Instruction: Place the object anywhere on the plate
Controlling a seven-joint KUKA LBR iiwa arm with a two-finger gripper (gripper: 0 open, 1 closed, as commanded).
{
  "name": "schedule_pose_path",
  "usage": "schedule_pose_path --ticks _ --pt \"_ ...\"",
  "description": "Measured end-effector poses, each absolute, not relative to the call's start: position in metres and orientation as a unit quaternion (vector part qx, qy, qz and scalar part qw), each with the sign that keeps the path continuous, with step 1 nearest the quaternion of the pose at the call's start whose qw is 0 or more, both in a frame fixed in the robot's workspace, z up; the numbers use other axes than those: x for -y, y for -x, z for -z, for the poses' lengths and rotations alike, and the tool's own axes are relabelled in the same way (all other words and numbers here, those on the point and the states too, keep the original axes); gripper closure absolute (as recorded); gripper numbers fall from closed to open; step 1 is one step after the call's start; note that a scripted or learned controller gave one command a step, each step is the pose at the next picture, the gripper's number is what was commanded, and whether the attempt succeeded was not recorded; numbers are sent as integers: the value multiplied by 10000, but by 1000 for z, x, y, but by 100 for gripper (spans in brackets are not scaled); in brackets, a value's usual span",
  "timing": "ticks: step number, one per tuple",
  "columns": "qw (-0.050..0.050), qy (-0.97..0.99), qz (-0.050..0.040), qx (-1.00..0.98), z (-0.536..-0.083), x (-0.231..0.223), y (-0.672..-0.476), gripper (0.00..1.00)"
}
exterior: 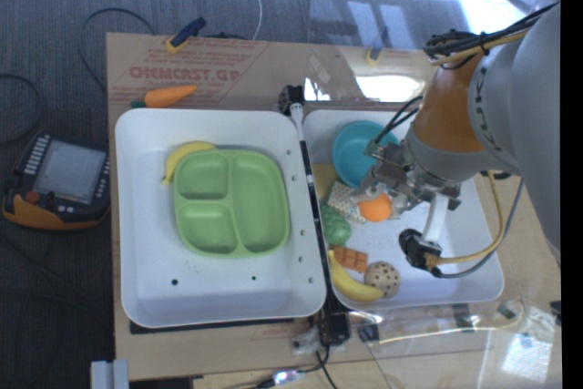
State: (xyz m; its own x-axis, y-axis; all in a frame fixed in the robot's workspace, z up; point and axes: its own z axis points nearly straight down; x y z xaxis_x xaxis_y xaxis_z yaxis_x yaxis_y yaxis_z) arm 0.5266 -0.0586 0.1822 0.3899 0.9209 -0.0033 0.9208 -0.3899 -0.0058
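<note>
A green divided plate (208,179) lies in the left bin (146,269), with nothing on it. In the right bin (474,282), an orange ball (375,210) sits close to the bin's left-centre. My gripper (381,194) is directly over that ball, at its upper edge, reaching down from the grey arm with the orange band (451,109). Whether the ball is gripped is hidden by the wrist body.
A blue bowl (351,150) stands behind the gripper. A green item (335,228), a banana (353,287), a brown speckled ball (383,278) and a small waffle piece (351,259) crowd the right bin's front left. Another banana (185,154) lies behind the plate.
</note>
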Motion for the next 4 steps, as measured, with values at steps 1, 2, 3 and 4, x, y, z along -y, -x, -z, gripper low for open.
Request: schedule_pose_path --ticks 1,2,3,4 --pt "3 8107 1 5854 -239 -20 -541 100" --pt "6 8124 -29 5831 -236 -16 -540 0" --pt "12 8117 -52 5840 -244 -16 -539 100" --pt "10 8119 -56 5837 -244 -16 -539 0"
